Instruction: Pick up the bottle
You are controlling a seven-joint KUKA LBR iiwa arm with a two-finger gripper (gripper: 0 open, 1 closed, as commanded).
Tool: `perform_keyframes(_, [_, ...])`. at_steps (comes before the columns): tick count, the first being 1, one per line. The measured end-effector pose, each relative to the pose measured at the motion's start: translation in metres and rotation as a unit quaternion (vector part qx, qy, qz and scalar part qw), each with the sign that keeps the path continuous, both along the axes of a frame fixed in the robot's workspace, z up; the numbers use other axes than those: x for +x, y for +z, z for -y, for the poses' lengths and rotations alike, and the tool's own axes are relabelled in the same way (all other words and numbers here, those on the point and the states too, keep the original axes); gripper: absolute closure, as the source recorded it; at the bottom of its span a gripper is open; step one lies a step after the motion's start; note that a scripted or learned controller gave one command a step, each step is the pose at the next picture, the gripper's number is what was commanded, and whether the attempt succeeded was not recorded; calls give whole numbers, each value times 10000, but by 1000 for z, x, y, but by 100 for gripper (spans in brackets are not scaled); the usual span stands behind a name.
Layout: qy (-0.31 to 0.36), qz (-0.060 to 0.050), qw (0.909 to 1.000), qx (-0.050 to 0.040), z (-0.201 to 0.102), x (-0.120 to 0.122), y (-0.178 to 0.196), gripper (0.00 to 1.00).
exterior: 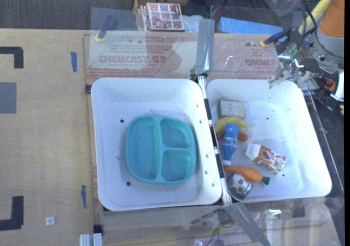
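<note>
The bottle [230, 140] is blue with a white cap and lies on its side along the left wall of the right bin [306, 146]. It sits between a yellow banana [232, 124] and an orange carrot [245, 173]. My gripper [286, 78] hangs over the back rim of the right bin, well up and to the right of the bottle. Its metal fingers [275, 79] stand open with nothing between them.
In the right bin there are also a patterned box [232, 109], a small carton [266, 158], a round ball [239, 185] and a small orange piece [242, 137]. The left bin [109, 103] holds a teal divided plate [161, 149]. Cardboard boxes and cables lie behind the bins.
</note>
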State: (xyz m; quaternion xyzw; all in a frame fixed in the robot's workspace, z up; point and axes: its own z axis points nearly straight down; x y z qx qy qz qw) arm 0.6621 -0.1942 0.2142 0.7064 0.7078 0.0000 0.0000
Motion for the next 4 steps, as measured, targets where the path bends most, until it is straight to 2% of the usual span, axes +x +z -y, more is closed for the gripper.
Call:
perform_keyframes(1, [1221, 1, 9925, -1, -71, -24, 15, 0])
perform_keyframes(2, [1915, 136, 9814, -43, -92, -38, -105, 0])
perform_keyframes(3, [1603, 30, 9871, -4, -94, -82, -126, 0])
perform_keyframes(4, [350, 13, 9994, -8, -72, -99, -58, 0])
